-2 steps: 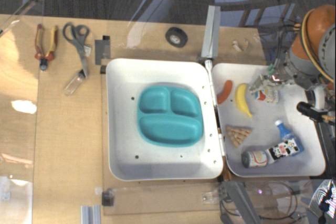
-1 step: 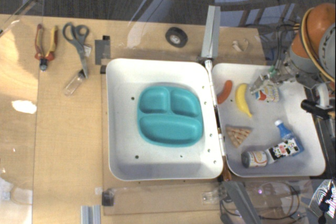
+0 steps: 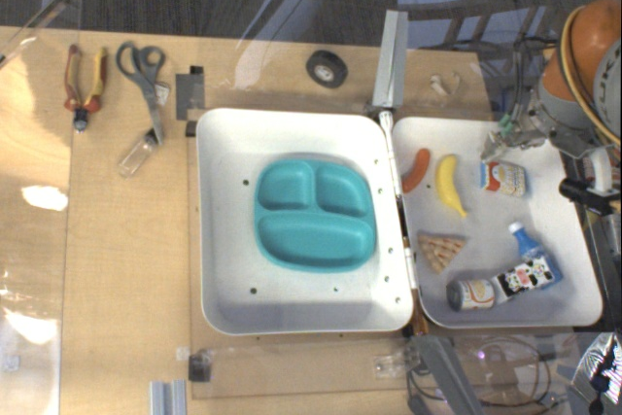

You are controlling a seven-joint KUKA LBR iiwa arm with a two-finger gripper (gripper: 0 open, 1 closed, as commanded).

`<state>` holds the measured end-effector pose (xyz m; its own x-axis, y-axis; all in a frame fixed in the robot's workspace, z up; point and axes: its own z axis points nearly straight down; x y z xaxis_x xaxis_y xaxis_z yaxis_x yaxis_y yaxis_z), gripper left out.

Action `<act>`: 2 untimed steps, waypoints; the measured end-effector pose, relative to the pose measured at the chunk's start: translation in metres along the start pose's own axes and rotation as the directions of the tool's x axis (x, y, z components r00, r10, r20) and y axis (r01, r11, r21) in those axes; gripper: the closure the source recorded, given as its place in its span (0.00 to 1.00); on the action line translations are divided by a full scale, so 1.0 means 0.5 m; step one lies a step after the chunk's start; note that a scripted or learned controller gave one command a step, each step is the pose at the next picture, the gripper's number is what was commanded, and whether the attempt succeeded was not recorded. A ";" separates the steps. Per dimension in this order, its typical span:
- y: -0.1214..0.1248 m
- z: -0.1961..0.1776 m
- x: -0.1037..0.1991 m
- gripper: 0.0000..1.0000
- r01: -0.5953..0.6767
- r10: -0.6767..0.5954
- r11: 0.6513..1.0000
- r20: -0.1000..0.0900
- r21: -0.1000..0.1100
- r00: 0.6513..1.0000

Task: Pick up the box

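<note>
The box [image 3: 502, 178] is a small white carton with red and blue print, lying in the upper right part of the right bin [image 3: 583, 311]. My gripper [image 3: 507, 137] hangs just beyond the box, over the bin's far rim, at the end of the grey arm with its orange band [image 3: 581, 44] coming in from the right. Nothing shows in the gripper, and a small gap separates it from the box.
Also in the right bin are a red sausage [image 3: 416, 169], a banana [image 3: 449, 185], a pizza slice [image 3: 440, 251], a can [image 3: 469, 293] and a cow-print bottle [image 3: 529, 269]. The left bin [image 3: 224, 209] holds a teal divided plate [image 3: 314, 214]. Scissors [image 3: 146, 78], pliers [image 3: 82, 85] and a tape roll [image 3: 327, 68] lie on the bench.
</note>
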<state>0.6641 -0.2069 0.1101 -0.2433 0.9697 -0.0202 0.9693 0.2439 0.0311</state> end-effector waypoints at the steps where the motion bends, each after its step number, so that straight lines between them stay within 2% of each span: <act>1: -0.057 -0.216 0.081 1.00 0.074 -0.074 0.997 -0.019 0.023 0.997; 2: -0.058 -0.215 0.081 0.00 0.074 -0.074 0.997 -0.020 0.025 0.997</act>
<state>0.6224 -0.1736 0.2157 -0.3146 0.9492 -0.0025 0.9492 0.3146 0.0047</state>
